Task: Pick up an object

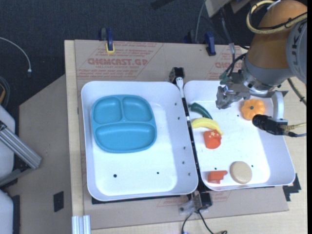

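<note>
The pincer is hovering over the far part of the right bin, closer to that bin's left side than its right. Honestly can't tell if it's apart or together — it's a dark lump from this angle, and nothing visible is clamped in it.

Just right of it sits a small orange pumpkin-looking thing, near the bin's far right corner. Left and a bit nearer, along the bin's left edge, there's a green piece, then a yellow banana touching a red-orange toy right below it. Down by the bin's near edge: a small orange block and a tan round disc side by side, well apart from the pincer.

The left bin holds a blue divided plate — sits in its far half.
</note>
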Available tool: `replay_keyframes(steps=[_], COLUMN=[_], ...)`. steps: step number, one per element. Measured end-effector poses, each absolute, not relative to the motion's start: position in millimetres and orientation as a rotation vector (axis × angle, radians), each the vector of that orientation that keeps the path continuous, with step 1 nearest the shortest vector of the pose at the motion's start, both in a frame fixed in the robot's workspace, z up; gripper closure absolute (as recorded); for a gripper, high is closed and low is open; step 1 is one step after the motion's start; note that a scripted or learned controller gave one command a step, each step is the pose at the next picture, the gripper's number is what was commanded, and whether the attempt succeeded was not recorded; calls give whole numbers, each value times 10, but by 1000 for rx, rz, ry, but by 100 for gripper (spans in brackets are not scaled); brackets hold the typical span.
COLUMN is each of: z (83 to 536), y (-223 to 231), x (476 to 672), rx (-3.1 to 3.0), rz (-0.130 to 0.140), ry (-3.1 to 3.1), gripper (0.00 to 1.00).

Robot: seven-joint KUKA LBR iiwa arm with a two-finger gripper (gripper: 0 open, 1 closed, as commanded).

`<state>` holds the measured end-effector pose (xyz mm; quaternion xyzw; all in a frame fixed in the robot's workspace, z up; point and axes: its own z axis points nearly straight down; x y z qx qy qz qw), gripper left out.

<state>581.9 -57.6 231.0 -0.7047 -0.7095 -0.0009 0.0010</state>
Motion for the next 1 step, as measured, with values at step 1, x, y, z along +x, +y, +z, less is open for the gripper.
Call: replay_keyframes(steps=[1], z=[2355], y=[-68], x=[5830], rx=[-2214], rz=[-4], ry=[-2229], gripper=[100])
